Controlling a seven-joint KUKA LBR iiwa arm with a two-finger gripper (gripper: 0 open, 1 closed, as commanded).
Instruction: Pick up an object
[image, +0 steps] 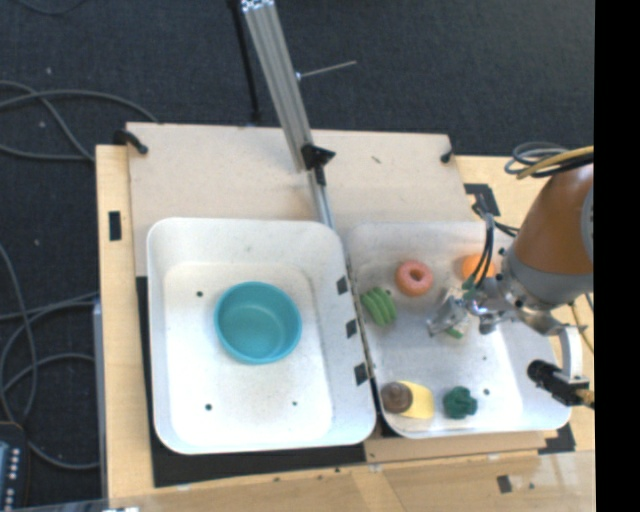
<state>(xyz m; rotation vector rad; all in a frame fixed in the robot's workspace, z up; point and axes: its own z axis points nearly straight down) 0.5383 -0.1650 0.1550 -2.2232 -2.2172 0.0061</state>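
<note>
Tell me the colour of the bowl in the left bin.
Teal bowl, seen in the camera view.

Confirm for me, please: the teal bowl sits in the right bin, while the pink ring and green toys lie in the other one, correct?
Not quite: the camera view shows the teal bowl in the left bin. The pink ring and green toys do lie in the other one, the right bin.

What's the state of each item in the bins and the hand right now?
teal bowl: upright, alone in left bin
pink ring: flat, right bin
green ridged piece: lying by the divider
orange object: partly hidden behind the arm
yellow and brown object: lying at front edge
dark green object: resting at front edge
hand: low over right bin
</note>
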